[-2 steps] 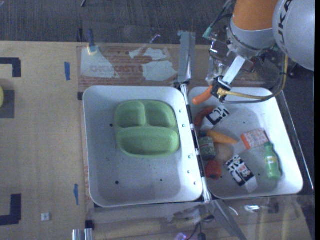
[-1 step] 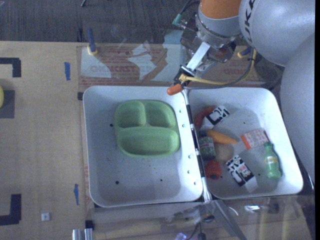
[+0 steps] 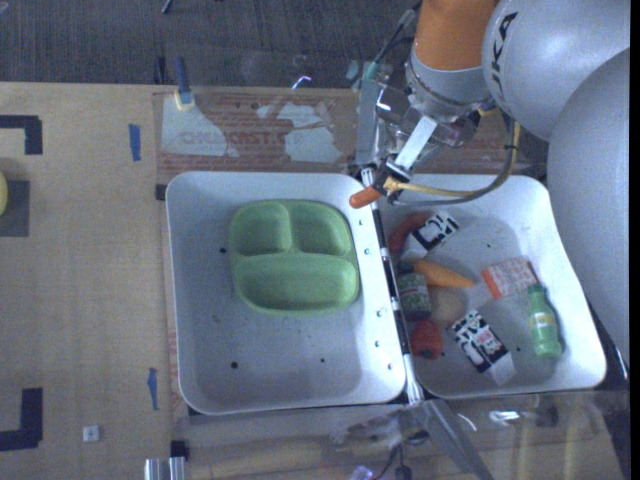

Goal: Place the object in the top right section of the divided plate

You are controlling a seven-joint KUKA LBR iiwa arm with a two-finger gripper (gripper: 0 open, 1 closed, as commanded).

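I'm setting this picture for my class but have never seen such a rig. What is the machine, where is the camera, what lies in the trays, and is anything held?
The grey machine with an orange band is a robot arm; the gripper at its end is its hand. One camera looks down from above the bench. The left bin holds a green divided plate. The right bin holds a carrot, a green bottle, black-and-white cartons and other small items. A small orange thing sits at the gripper's tip, near the bins' shared edge; whether it is gripped, I cannot tell.
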